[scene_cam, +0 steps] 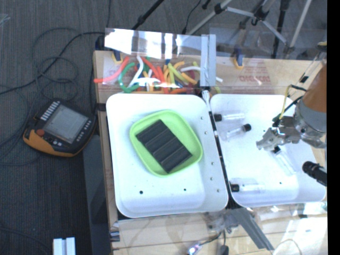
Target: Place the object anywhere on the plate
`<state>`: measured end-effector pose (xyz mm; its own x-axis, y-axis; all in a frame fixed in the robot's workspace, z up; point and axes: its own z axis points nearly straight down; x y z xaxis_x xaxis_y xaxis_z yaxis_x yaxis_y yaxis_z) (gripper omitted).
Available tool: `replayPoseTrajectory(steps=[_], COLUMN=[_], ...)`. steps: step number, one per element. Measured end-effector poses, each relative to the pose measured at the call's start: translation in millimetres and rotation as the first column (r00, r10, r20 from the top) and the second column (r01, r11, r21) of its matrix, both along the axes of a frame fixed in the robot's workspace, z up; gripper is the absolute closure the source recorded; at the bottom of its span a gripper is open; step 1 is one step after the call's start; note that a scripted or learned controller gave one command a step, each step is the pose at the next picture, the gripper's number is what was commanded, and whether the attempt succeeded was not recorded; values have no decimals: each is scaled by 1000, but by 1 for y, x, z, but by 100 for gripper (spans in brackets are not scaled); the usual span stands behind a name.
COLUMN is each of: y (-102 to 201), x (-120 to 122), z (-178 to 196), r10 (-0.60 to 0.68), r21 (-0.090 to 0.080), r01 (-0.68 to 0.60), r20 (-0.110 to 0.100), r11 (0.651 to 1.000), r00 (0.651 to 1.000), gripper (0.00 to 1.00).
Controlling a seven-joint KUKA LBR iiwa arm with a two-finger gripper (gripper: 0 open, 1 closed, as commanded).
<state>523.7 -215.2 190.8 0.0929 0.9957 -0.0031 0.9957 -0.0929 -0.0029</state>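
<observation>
A dark grey, ribbed rectangular block [163,145] lies flat on a light green plate [190,129], turned diagonally from upper left to lower right. The plate, squarish with rounded corners and a raised rim, sits left of the frame's centre, in the left white bin [159,195].

This was a robotics lab. A wooden bench [249,70] carried two white bins [159,195] side by side, and a handheld robot controller [59,129] lay on the dark carpet [48,206] off the bench's left edge, its cables [53,62] trailing across the floor. Tripod legs [255,9] stood beyond the bench's far edge, and a bundle of coloured tubes [154,74] lay along that edge.
</observation>
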Motion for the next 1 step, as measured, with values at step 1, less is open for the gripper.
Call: replayPoseTrajectory(steps=[1], y=[61], x=[-40], z=[-27], r10=[90], r21=[5], r01=[-90], r20=[0], r11=[996], r00=[996], gripper=[100])
